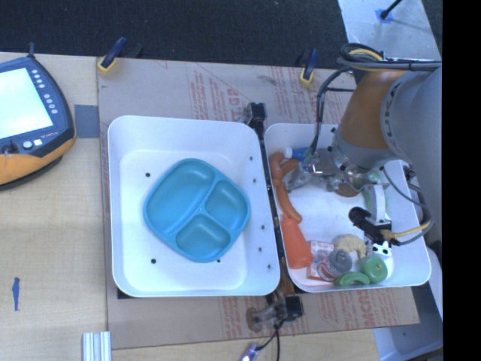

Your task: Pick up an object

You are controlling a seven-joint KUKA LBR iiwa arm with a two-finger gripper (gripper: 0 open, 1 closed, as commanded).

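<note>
Objects crowd right bin [421, 273]: orange toy [289, 216], green ring [361, 274]; arm [391, 119] overhangs; blue plate [197, 210] in left bin [128, 138].

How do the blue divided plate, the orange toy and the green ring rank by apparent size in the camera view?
1. blue divided plate, clearly largest.
2. orange toy, long and narrow, along the right bin's left wall.
3. green ring, smallest, near the front edge.
</note>
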